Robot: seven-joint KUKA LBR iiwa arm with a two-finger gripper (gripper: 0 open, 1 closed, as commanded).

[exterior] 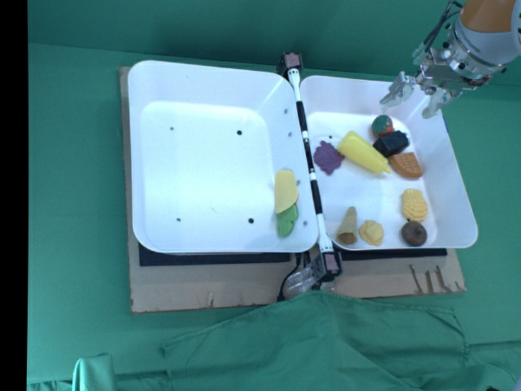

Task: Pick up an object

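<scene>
Gripper (415,98) with fingers spread wide and nothing between them, poised above the far rim of the right bin (460,187); just below it lie a rounded red-and-green toy (382,125), a black lump (392,143) touching it, and a smooth yellow corn-like piece (363,152), with open white floor along the near wall.

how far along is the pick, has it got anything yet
Done: nothing yet. The gripper hangs open over the far edge of the right bin, with nothing between its fingers. In hand: only the approach; it sits above and behind the strawberry and the black piece. Left: come down on one item, close and lift it. The corn and grapes lie untouched.
</scene>
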